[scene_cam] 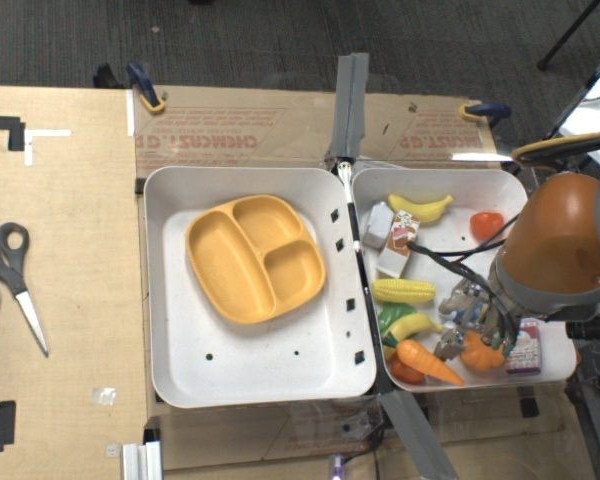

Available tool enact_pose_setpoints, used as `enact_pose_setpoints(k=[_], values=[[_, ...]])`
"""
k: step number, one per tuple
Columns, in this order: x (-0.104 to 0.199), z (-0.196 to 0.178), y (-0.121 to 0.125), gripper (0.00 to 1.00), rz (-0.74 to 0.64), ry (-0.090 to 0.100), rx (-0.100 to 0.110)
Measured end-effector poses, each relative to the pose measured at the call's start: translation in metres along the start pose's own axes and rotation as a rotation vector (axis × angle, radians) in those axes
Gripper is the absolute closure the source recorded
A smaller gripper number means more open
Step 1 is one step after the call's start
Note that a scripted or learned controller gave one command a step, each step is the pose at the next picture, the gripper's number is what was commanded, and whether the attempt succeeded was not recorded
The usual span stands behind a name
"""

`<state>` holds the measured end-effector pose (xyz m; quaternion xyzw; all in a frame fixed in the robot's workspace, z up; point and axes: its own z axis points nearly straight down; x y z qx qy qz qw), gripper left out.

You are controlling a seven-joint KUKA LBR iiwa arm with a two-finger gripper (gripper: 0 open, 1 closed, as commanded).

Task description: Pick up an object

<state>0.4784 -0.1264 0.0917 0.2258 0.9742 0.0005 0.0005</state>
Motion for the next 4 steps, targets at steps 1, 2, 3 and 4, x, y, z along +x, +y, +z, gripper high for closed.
enact_pose_setpoints(k=[1, 2, 3, 4], values=[[-0.001, -0.009, 0.001, 1.0, -0.003, -0.003, -0.001], [-0.03, -0.056, -0.062, 1.0, -0.192, -0.002, 0.001], [-0.03, -0.056, -0.061, 0.0, -0.191, -0.002, 0.001], [-0.042, -0.014, -0.063, 0.0, -0.159, -0.035, -0.003]])
